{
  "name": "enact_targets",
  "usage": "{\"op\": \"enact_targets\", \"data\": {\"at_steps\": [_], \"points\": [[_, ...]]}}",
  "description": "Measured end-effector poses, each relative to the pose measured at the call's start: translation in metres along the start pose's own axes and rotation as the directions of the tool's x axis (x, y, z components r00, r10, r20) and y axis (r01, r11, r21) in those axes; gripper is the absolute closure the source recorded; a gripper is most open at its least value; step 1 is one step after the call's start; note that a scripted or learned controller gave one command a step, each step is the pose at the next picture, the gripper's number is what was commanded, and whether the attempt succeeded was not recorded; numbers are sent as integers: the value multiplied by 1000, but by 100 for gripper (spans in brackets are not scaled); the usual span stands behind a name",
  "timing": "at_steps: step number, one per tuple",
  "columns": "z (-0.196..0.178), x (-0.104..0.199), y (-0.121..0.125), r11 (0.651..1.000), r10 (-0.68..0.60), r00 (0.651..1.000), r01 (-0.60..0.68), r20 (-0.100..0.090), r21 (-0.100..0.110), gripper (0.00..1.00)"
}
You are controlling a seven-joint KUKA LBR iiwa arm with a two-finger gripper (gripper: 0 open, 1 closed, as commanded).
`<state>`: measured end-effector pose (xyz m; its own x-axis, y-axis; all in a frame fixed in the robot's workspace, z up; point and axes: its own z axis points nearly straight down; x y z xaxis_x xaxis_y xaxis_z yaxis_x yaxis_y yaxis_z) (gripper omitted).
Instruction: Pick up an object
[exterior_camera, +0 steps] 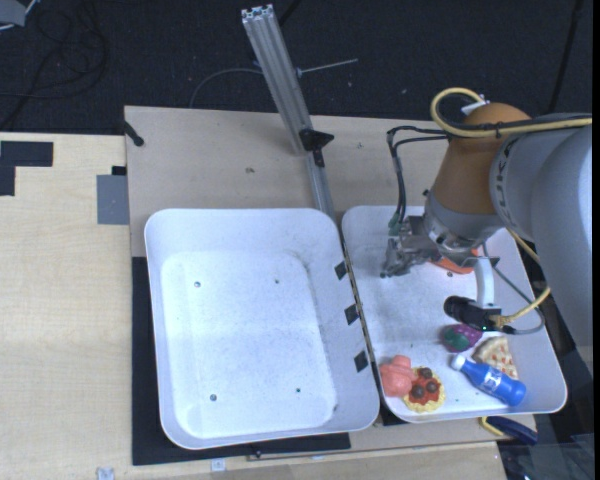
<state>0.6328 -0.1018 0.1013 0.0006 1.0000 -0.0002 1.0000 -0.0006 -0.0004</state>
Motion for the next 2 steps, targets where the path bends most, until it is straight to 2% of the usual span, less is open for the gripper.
{"op": "enact_targets", "data": {"at_steps": [1, 2], "points": [[-44, 6, 0, 1000, -1, 1000, 1, 0, -3, 100], [-100, -2, 7, 1000, 0, 1000, 0, 1, -5, 100]]}}
